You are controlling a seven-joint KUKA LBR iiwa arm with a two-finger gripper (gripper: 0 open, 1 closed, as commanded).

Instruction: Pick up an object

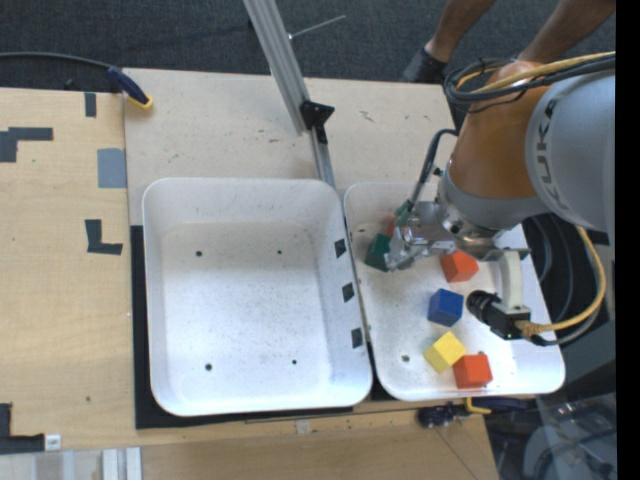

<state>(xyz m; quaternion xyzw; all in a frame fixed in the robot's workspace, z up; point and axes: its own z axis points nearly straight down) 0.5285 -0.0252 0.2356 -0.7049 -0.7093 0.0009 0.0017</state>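
A dark green block (pixel 378 253) sits in the right bin (pixel 400 383) beside the gripper (pixel 403 251), jaws' state unclear, with orange, blue and yellow blocks

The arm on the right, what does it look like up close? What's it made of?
The arm is bulky and rounded, with smooth grey shells and a broad orange band above the wrist. Dark lettering runs down one shell. Yellow and black cables loop around it. Its end effector is a small silvery metal piece.

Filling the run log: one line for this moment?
arm over right bin | gripper at green block | grasp unconfirmed
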